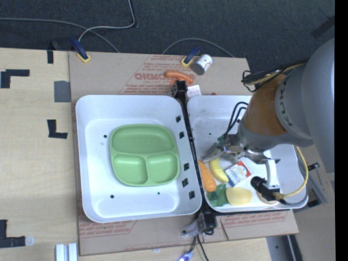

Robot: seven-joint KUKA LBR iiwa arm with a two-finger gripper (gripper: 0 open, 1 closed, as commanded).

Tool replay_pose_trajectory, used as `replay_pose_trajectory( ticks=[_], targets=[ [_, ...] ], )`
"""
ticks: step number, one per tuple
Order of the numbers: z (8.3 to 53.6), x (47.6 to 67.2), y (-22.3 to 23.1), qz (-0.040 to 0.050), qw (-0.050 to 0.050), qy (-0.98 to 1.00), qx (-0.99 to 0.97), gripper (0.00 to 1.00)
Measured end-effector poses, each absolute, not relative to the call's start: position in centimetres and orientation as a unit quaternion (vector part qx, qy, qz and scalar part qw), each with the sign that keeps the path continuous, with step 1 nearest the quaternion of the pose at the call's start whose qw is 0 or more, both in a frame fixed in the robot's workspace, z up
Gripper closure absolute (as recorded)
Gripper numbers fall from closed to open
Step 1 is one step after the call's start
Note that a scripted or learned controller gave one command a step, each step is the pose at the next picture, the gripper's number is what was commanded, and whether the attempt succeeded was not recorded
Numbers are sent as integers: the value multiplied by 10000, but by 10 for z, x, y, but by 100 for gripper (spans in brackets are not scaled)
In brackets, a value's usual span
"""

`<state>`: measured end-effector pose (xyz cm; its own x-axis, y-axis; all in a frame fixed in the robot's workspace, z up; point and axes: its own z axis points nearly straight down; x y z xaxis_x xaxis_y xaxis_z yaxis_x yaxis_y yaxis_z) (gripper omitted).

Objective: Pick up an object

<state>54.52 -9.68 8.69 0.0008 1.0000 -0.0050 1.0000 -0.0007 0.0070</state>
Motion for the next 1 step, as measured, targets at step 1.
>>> replay_pose_trajectory(
  ticks=[1],
  targets=[
    [96, 545, -96, 8, 38, 7071, 7072, 100]
  ],
)
